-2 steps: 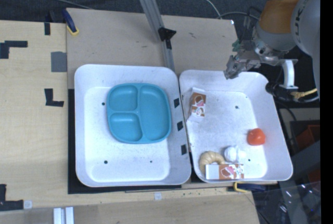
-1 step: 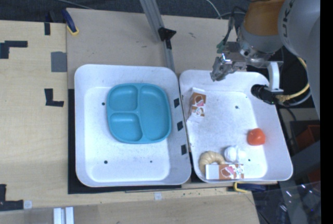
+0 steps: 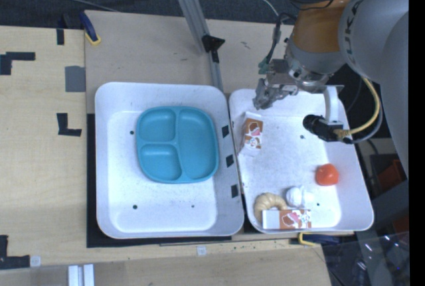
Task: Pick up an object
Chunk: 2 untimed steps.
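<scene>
can't really tell if the gripper (image 3: 261, 102) is open or closed, it's a dark blur hanging just above the small carton (image 3: 252, 134) in the right bin (image 3: 358, 192)

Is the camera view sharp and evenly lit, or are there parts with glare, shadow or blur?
In the camera view the light is soft and even; the white bins look bright but keep their speckle; the blue tray shows no hard glare; the end effector is slightly soft, the small carton below it fairly legible; the dark floor above the bench is underexposed.
</scene>
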{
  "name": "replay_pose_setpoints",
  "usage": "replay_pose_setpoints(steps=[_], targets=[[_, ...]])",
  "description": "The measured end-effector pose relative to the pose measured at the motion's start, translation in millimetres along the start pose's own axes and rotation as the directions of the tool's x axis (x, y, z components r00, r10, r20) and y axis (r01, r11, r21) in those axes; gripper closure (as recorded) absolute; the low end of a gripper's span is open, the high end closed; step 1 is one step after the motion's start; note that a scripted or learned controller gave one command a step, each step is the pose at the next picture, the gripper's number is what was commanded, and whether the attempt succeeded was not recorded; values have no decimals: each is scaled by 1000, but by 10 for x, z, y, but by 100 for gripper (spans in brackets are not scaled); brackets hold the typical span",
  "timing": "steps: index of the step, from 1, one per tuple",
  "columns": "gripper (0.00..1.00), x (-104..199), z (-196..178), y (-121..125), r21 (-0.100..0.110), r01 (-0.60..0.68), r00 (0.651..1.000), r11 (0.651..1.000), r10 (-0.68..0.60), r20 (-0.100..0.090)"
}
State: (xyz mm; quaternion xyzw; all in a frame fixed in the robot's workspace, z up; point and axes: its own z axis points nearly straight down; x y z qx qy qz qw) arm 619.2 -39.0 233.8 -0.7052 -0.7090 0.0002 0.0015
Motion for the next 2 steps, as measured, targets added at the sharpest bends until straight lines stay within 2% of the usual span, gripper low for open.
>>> replay_pose_setpoints(steps=[1, 2], targets=[[100, 582, -25, -130, 0, 2, 1000, 1000, -2, 0], [100, 1134, 104, -362, 2, 2, 1000, 1000, -2, 1]])
